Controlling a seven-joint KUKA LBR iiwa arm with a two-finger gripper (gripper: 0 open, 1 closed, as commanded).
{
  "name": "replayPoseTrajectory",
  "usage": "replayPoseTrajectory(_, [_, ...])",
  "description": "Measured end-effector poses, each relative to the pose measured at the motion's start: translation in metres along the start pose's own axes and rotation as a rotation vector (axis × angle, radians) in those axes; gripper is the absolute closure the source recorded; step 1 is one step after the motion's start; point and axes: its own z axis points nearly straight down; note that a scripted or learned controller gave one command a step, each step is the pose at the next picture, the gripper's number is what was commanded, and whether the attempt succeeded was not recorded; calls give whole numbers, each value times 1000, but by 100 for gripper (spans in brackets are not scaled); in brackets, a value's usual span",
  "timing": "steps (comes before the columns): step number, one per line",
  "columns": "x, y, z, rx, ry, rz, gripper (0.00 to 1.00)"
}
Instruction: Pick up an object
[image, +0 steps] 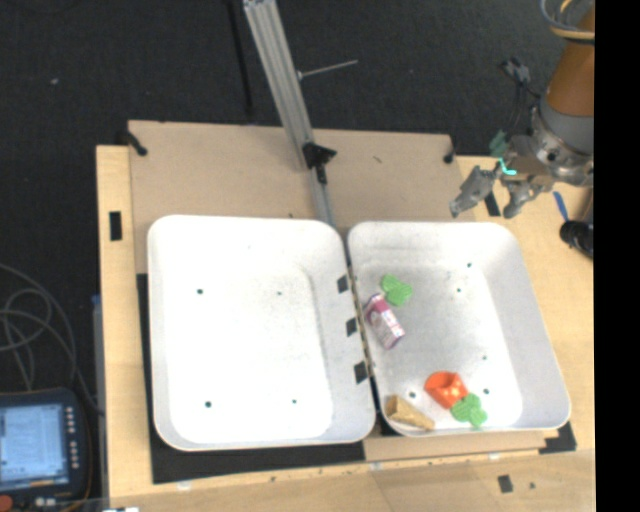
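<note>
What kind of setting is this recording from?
Most likely a robotics lab's bin-picking test bench. Two white bins sit on a plywood board, the right bin holding small toy-like items such as a red piece; a grey-and-orange arm's gripper hangs over the far right corner, and a control pendant lies nearby.

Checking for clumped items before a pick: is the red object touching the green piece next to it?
Touching. The camera view shows the red object and the green piece meeting with no white bin floor between them.
</note>
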Motion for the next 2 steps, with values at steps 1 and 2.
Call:
replayPoseTrajectory(1, [0, 1, -4, -5, -3, -3, 0])
replayPoseTrajectory(2, [7, -3, 54, 1, -1, -4, 0])
